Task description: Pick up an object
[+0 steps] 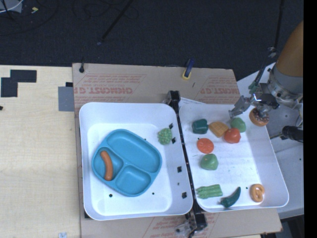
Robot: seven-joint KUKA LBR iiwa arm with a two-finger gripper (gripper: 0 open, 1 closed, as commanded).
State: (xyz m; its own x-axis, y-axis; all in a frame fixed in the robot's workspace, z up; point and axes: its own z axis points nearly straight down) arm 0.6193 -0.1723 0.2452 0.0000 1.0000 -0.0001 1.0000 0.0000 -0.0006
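Note:
My gripper (251, 109) hangs over the far right corner of the right bin (277, 172), below the grey arm with the orange band. A brown donut (259, 116) sits right at the gripper's tip, by the bin's rim; whether it is gripped cannot be made out. In the right bin lie a dark green pepper (200, 126), an orange piece (218, 129), a green ball (238, 124), a red tomato (232, 135), another red-orange fruit (205, 145), a green strawberry-shaped toy (209, 161), a green pod (209, 191), a dark green chili (231, 198) and a second donut (256, 192).
The left bin (89, 182) holds a blue divided plate (133, 157) with an orange sausage (106, 164) in it, and a green broccoli (165, 136) by the dividing wall. Cardboard lies under both bins. A dark fixture (294, 132) sits right of the bin.

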